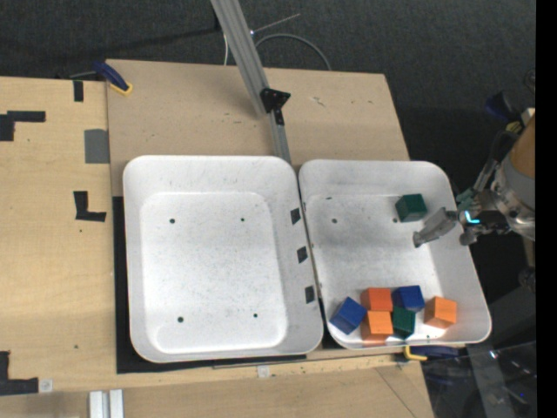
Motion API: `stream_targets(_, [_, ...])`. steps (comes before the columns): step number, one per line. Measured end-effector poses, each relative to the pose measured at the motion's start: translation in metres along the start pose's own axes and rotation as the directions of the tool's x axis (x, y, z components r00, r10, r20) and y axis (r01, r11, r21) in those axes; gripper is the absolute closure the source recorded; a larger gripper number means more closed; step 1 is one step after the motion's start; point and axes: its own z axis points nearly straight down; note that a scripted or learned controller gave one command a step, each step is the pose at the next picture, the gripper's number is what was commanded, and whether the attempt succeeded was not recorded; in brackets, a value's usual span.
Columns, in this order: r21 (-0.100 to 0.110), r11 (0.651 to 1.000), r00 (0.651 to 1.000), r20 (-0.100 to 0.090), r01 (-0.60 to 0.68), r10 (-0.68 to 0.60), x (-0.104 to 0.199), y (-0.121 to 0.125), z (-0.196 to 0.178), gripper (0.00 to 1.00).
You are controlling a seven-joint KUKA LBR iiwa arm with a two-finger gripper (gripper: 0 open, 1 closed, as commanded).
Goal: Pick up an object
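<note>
1. A two-finger gripper [435,227] hangs over the right edge of the right-hand bin [348,181], the arm reaching in from the camera view's right; nothing can be seen between its fingers, and whether they are spread or closed cannot be told from this slant.

2. Nearest the gripper, just up and to its left, a lone dark green cube [411,205] sits on the bin floor, apart from everything else.

3. Well below the gripper, along the bin's near wall, lies a packed cluster: a blue cube [348,313], two orange cubes [379,298] [379,322], a second blue cube [408,297], a dark green cube [402,320] and an orange cube [441,310] at the right end.

4. The left-hand bin [209,181] lies far to the gripper's left.

5. The pick appears to be at the approach stage, with no object lifted yet.

6. The isolated green cube looks the easiest target; the next move calls for centring over it, descending with fingers apart either side, then closing.
</note>
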Motion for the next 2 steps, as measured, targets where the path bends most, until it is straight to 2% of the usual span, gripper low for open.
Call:
stream_targets(1, [-0.004,1.0,1.0,0.001,0.001,-0.001,0.0,0.001,-0.002,0.0])
stream_targets(2, [0.002,1.0,1.0,0.0,-0.001,0.001,-0.009,-0.001,0.056,0.0])
